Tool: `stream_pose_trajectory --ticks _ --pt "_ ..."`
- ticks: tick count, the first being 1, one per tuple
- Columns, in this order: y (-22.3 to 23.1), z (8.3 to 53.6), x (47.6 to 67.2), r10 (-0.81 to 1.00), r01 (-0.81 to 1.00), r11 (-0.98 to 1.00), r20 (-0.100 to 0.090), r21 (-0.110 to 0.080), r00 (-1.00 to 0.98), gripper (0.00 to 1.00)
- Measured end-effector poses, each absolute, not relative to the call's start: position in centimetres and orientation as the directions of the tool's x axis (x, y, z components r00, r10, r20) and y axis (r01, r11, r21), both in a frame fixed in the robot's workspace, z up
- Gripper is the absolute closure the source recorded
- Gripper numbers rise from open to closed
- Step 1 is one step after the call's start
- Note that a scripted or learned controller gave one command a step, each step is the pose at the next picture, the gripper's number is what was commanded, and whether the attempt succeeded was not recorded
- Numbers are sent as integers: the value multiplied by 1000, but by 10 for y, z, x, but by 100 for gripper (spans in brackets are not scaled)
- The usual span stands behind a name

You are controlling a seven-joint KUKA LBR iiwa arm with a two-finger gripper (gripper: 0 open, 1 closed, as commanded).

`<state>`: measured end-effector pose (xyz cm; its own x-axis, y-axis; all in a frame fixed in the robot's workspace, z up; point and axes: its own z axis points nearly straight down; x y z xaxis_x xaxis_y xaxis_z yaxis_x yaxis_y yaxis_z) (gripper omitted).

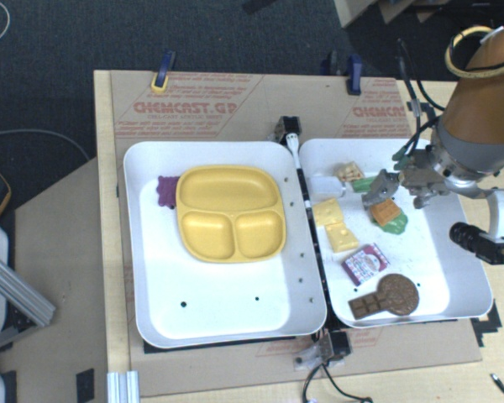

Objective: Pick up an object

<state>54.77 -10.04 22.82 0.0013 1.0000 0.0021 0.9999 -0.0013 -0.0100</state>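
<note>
Divided tray [231, 211] in left bin [151, 250], small items in right bin [454, 259]

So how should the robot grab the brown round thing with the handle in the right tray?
Probably by the short blocky handle of the brown round piece, which sticks out to the lower left. It lies flat, so coming straight down from above suits it, fingers closing across the handle's narrow width. The round part looks too wide and flat to pinch. The red packet sits close above, so stay clear of it.
</note>
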Motion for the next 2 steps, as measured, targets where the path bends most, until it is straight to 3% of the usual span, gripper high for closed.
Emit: stream_pose_trajectory --ticks 1,2 --pt "-100 232 550 1000 1000 0 1 -2 0 0" --pt "-102 169 544 1000 1000 -1 2 -9 1 0"
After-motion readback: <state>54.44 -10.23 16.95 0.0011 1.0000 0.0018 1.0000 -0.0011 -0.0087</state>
